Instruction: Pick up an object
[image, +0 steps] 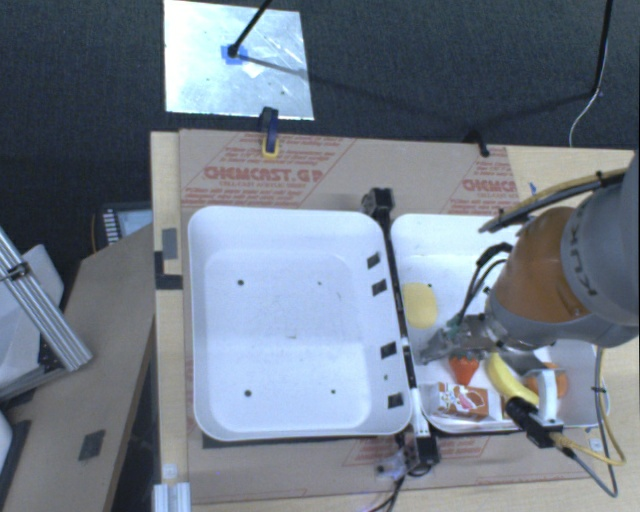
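Hand (447, 345) low in right bin (440, 235) beside yellow object (421, 304); grip state cannot be told.

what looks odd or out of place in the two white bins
Nothing looks spilled or damaged. All items crowd the right white bin: a pale yellow round object, a yellow banana, a flat orange-and-white packet.

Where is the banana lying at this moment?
The banana lies in the right bin, near its front edge, just right of an orange object and below the arm's wrist. The gripper is to its upper left.
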